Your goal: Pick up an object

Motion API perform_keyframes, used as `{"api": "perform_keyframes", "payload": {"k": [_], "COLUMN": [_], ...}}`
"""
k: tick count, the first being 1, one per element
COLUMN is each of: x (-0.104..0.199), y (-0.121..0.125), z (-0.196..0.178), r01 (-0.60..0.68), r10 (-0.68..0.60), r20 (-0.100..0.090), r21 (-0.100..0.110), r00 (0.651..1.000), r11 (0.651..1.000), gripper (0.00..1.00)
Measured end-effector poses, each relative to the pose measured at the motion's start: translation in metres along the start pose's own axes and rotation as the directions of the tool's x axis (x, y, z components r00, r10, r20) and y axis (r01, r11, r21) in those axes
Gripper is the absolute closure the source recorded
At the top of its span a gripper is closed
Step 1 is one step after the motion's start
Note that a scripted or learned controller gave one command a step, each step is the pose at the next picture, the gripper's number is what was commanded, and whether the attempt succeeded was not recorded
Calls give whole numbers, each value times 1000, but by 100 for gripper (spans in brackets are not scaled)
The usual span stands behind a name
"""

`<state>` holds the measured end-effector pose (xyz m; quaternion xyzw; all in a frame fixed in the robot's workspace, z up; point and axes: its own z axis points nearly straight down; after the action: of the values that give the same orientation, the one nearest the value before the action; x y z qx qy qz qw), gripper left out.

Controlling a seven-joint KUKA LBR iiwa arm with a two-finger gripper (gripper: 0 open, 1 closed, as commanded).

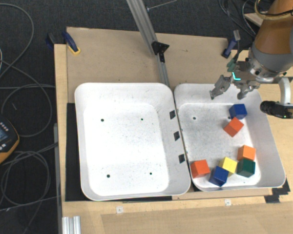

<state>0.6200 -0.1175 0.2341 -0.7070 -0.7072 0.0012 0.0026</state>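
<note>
tool [233, 89] spread, holding nothing, above right bin [271, 135] far rim | blue cube [238, 111] just below-right | risk: descent clips orange cube [233, 126], knocking both

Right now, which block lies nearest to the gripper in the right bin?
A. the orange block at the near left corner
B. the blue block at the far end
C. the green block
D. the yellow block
B: the blue block sits just below the gripper, while the other blocks lie farther down the right bin.
</note>
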Motion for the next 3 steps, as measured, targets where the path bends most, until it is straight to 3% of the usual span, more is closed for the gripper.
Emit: {"api": "perform_keyframes", "payload": {"k": [1, 3], "x": [0, -1], "y": [1, 2], "z": [-3, 105], "r01": [1, 0], "r10": [-1, 0], "r20": [1, 0], "r21": [-5, 3], "r00": [1000, 1000], "r11": [1000, 1000], "gripper": [0, 0]}}
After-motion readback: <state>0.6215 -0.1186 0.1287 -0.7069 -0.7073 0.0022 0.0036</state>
